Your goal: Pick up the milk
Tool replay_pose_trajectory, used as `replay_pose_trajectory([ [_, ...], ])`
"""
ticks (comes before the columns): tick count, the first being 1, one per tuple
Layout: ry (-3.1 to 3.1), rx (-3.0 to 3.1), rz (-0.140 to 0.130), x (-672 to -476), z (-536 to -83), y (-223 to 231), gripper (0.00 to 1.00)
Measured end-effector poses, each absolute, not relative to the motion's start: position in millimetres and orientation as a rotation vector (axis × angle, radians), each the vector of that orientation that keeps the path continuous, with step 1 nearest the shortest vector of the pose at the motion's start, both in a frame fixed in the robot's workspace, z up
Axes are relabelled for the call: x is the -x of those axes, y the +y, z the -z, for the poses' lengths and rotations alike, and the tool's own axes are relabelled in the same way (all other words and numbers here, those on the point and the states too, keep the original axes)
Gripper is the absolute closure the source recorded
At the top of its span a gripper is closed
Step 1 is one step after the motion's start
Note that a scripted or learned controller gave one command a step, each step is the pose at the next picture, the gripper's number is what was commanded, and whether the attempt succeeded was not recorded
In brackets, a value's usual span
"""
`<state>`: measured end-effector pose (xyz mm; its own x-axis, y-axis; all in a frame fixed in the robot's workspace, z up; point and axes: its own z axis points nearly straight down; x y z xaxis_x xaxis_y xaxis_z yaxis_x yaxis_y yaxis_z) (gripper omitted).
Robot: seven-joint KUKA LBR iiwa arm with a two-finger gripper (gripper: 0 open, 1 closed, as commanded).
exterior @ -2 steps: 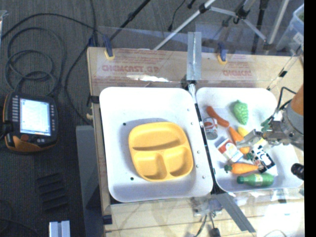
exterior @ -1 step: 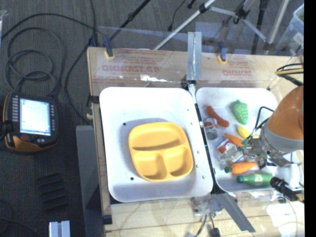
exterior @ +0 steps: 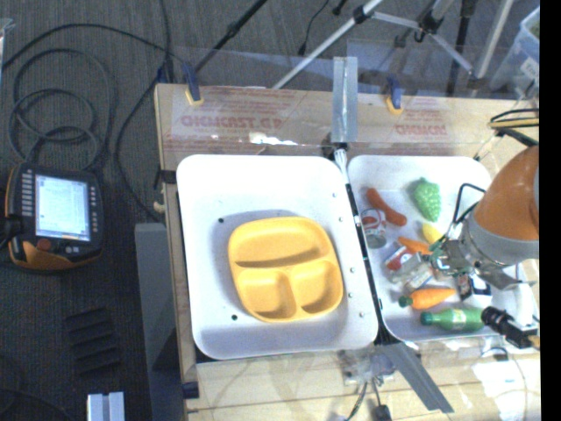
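The milk (exterior: 405, 264) looks like a small pale carton with a red patch, lying among the clutter in the middle of the right bin (exterior: 399, 167), toward its left side; it is blurred and partly covered, so its outline is unclear. It seems to lie on its side with its long axis slanting from near left to far right, though which end is the top cannot be told. The gripper (exterior: 454, 263) hangs low over the right bin just to the right of the milk, and whether it is open or closed, or has hold of anything, cannot be told. There is one milk, two bins, one yellow tray (exterior: 284, 267) with three compartments in the left bin (exterior: 202, 235), and in the right bin one green bottle (exterior: 454, 318), one carrot (exterior: 431, 299), one red sausage (exterior: 386, 205), one green bumpy piece (exterior: 427, 198) and one clear cup (exterior: 374, 227)
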<state>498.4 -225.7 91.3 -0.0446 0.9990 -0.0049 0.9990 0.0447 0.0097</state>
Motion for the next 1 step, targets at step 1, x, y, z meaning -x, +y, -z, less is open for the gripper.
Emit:
replay_pose_trajectory([
  [1,2.258,-2.161,-0.003,-499.5,-100.1,-227.3,1.00],
])
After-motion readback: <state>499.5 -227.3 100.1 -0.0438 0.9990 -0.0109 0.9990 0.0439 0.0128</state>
